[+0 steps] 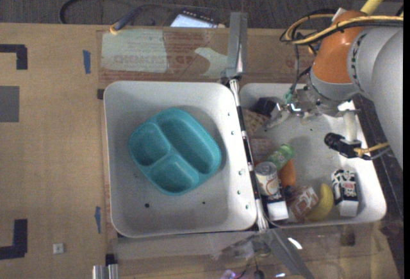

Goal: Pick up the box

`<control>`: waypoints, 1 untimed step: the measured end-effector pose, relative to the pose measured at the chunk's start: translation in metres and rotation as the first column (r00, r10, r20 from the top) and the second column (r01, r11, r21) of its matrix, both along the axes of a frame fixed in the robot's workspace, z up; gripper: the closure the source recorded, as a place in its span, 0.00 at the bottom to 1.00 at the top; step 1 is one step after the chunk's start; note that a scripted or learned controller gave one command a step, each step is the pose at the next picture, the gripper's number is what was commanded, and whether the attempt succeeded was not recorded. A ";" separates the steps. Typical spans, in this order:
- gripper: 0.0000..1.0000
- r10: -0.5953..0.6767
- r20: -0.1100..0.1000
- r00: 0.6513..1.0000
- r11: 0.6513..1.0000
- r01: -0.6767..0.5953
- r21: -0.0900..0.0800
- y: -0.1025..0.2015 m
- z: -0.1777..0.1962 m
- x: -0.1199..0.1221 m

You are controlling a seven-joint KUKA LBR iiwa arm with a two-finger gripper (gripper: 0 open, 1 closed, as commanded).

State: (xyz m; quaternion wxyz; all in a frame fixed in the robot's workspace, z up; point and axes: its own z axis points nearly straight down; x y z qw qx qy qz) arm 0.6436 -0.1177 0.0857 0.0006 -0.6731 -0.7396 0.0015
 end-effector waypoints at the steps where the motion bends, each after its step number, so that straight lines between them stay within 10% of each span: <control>1: 0.00 -0.420 -0.007 0.908 0.908 0.420 -0.005 0.021 0.000 -0.003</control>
